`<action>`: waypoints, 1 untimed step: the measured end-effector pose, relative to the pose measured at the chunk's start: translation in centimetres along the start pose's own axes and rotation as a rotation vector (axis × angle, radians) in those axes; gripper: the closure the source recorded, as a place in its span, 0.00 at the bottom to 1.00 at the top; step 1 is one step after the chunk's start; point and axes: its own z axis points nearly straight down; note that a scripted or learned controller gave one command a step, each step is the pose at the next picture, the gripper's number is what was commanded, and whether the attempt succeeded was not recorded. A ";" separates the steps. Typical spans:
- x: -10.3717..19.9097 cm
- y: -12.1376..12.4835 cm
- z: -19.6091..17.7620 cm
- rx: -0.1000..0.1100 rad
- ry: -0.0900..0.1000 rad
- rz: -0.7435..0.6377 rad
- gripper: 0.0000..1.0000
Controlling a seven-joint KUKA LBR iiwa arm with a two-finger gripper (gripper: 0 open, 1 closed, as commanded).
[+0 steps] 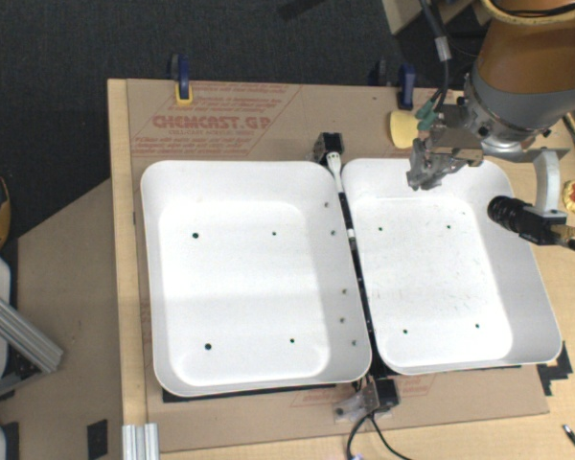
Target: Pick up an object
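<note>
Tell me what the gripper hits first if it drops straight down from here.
Most likely the bare white floor of the right bin, near its far rim. The gripper points down over that spot and nothing lies beneath it, though its height above the floor is unclear.

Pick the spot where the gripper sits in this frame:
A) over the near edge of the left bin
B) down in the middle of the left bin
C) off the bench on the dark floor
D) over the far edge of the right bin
D: the gripper hangs over the far rim of the right bin, well away from the left bin.
</note>
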 end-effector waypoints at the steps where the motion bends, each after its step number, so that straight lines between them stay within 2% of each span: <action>1: -7.5 2.2 -1.0 -0.008 -0.005 0.008 1.00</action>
